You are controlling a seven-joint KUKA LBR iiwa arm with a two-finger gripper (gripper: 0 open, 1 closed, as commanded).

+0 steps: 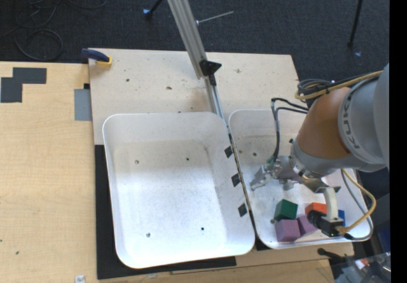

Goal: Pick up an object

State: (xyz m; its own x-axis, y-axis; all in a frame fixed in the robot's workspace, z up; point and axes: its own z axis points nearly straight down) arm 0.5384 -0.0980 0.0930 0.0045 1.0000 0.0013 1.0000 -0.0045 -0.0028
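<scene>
Fingers of the metal two-finger gripper [261, 178] can't be read as apart or together, hovering low in the right shallow white bin [254, 126]. Green block [286, 209], purple block [288, 229] and orange piece [316, 209] lie nearby, bottom corner.

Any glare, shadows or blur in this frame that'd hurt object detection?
Camera view: even, soft lighting; the left bin reads bright white without blown glare; the arm shades the right bin slightly; the green block and purple block stay distinct; the gripper looks soft.
</scene>
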